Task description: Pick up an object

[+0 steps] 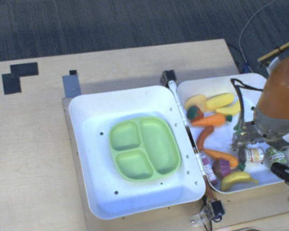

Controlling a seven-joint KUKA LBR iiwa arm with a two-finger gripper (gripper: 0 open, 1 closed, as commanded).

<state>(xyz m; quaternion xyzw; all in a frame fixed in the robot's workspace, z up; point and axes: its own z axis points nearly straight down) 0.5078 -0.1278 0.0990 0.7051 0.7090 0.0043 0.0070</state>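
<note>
Wooden bench (26,158), two white bins. Gripper (241,148) is down in the right bin (247,77) over the toy food; jaw state can't tell, fingers blur into clutter. Just beside it: orange carrot (220,155), purple piece (224,167), banana (237,179), possibly a small bottle (255,154). Left bin (87,148) holds a green divided plate (145,148).

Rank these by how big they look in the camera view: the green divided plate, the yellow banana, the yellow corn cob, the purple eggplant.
1. Green divided plastic plate, by far the largest.
2. Yellow toy corn cob and yellow toy banana: look alike in size, so not ranked apart.
3. Purple toy eggplant, smallest, though partly hidden.
</note>
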